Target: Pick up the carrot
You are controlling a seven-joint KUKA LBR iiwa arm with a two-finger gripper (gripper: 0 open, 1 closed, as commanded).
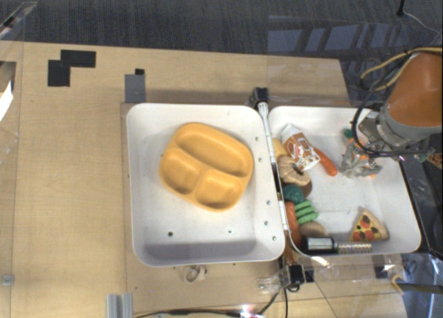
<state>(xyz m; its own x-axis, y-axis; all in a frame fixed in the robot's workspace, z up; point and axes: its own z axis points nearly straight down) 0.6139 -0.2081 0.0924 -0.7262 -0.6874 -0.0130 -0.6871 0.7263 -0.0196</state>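
Two white bins sit side by side on the wooden surface [69, 192]. The left bin [149, 233] holds a yellow three-section plate [206, 164]. The right bin [405, 230] holds a heap of toy food along its left wall, a small carton [299, 149] whose printing is too small to read, a pizza slice [367, 227], and the carrot [325, 161], lying just beside the carton, its long axis slanting from upper left to lower right. The claw [358, 162] hangs near the carrot; whether it is clenched cannot be told.
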